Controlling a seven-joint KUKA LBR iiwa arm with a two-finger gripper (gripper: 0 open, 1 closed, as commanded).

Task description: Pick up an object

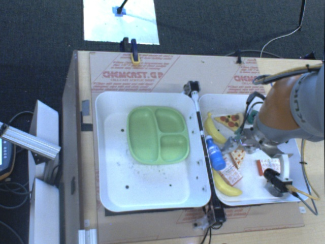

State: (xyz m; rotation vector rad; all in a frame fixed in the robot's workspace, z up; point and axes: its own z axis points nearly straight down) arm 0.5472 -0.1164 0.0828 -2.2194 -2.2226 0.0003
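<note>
Brown bench (pixel 167 70) on dark carpet (pixel 40 34) holds two white bins (pixel 109 136); I cannot tell the gripper's (pixel 238 144) state.

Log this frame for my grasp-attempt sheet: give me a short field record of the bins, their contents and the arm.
left bin: green divided plate
right bin: two bananas, blue bottle, pizza slice, small red-and-white packets
arm: reaches in from the right, over the right bin
gripper: low among the right bin's items, near the bottle
grasp: cannot tell
</note>
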